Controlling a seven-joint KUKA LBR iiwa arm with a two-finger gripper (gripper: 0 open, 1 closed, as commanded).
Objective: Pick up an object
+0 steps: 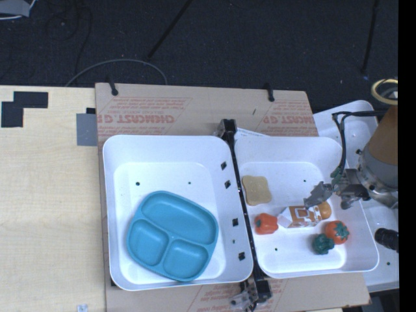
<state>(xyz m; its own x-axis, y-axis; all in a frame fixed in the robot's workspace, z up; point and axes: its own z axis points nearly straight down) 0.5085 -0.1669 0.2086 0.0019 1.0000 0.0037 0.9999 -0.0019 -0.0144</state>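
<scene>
Claw (323, 194) low in the right bin (286, 149), at its right side, reaching in from the arm (383, 155). Whether it is open or closed: cannot tell, too small and dark against the clutter.

Directly under and beside it: a white packet with orange print (300, 216) and a small yellow-orange piece (323, 208), the two touching. Just beyond: an orange-red ball (337, 232) against a teal lump (322, 244). Further left, a red tomato-like piece (265, 223) and a tan sponge (255, 190), well apart.

Risks, judged:
- Crowded targets; the claw may nudge the packet aside instead of pinching it.
- Flat packet gives little to pinch; likely slip.
- Round pieces may roll on contact.

Left bin (162, 149) holds a blue tray (172, 236).
</scene>
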